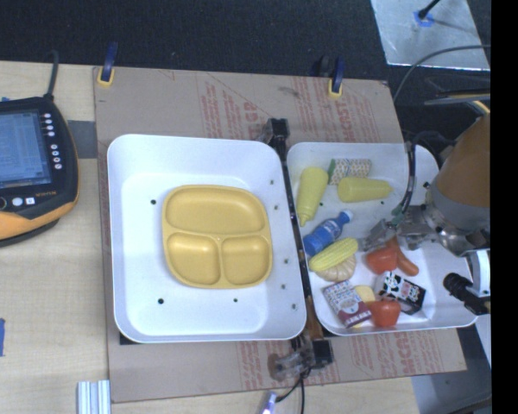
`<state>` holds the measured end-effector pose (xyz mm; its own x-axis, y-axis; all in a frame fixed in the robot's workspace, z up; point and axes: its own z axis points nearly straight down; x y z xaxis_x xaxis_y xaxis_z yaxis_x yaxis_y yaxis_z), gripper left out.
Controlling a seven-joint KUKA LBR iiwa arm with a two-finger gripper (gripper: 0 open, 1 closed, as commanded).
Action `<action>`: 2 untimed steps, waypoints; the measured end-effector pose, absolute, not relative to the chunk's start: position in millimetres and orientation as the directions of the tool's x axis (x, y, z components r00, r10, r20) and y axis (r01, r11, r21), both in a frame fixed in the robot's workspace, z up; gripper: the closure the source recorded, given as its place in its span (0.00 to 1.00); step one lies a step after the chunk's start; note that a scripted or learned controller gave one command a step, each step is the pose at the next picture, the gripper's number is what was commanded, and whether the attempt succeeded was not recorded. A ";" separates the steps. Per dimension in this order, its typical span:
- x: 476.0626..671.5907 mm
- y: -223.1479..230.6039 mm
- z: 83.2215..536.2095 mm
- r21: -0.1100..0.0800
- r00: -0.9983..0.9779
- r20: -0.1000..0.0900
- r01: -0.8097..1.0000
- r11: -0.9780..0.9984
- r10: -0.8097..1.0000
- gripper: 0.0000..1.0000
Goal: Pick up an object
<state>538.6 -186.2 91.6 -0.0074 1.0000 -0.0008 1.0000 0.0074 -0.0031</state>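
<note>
- The table [34, 317] carries a brown cardboard sheet [233, 102], and two shallow white bins sit on it side by side, their inner edges touching.
- The left bin [138, 309] holds a yellow compartment tray [216, 234] lying flat near its middle — one long section at the far side, two smaller ones at the near side.
- The right bin [449, 322] is crowded with small toy foods.
- Along its far side: a yellow squash-like piece [311, 193] next to the left wall, a speckled packet [350, 167], and a yellow corn piece [363, 189] just below the packet.
- In the middle: a blue bottle [326, 231] lying tilted, with a corn cob [331, 254] just beside it.
- Toward the near side: a red-and-white carton [347, 304], a red tomato [385, 314], a black-and-white carton [404, 291], and an orange-red piece [385, 258] just above them.
- The arm [462, 188] reaches in from the right — its hand [395, 231] sits low over the right bin, just above the orange-red piece; whether it is apart or together I cannot tell, and nothing can be made out in its grip.
- A tablet in an orange case [22, 166] lies on the table, well left of the bins.
- Two blue clamps [108, 63] pin the cardboard at its far edge.
</note>
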 end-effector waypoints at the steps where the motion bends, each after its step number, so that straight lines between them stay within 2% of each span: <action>1: 538.6 -187.3 101.9 -0.004 -0.010 -0.001 1.000 0.010 1.000 1.00; 2: 493.5 -166.9 184.9 -0.002 -0.003 0.001 1.000 0.003 1.000 1.00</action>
<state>493.5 -166.9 184.9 -0.0033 1.0000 0.0009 1.0000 0.0033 -0.0019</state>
